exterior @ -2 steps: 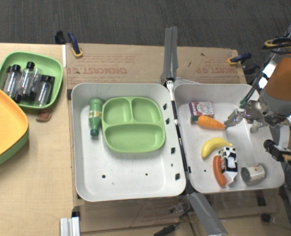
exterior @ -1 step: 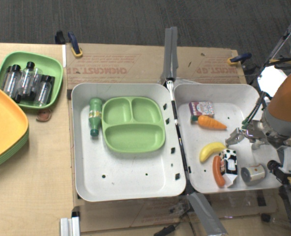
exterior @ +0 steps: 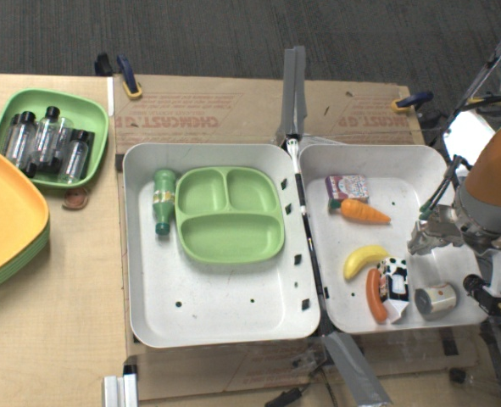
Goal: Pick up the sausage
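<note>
In the right-hand shallow white bin [exterior: 403, 155], the slim red sausage [exterior: 375, 296] lies flat near the front wall, just beside a curved yellow banana [exterior: 364, 260] and touching a black-and-white carton [exterior: 394, 279]. The grey two-finger gripper [exterior: 430, 231] hovers to the sausage's right, apart from it; whether it is parted cannot be told. Judged: nothing lifted, the approach and grasp remain.
</note>
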`<state>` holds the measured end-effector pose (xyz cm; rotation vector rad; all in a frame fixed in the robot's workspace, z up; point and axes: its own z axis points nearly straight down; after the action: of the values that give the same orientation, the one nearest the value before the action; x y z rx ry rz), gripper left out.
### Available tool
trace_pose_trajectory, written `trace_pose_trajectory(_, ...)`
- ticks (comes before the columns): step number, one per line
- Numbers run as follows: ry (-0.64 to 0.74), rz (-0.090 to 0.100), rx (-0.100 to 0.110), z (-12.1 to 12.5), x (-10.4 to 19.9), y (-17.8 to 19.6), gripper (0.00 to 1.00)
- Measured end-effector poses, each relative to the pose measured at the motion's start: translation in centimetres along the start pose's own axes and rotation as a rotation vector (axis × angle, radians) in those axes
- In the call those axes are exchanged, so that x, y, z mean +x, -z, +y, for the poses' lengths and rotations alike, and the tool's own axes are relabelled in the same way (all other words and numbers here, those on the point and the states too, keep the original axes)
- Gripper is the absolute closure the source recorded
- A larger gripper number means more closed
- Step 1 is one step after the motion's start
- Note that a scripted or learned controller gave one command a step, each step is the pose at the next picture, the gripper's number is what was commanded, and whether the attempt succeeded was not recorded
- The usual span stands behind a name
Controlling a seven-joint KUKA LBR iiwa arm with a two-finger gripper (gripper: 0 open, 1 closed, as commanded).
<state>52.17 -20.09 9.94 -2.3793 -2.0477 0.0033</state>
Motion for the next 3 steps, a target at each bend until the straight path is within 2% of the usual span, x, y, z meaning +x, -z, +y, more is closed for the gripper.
trace_pose_trajectory(1,0.129,0.001,-0.001,-3.7,-2.1,-0.9,1.0)
trace_pose_trajectory(2,-0.071,-0.001,-0.001,4.7,1.8,-0.9,1.0)
trace_pose_trajectory(3,0.114,0.0,-0.001,1.8,-1.3,-0.8,1.0)
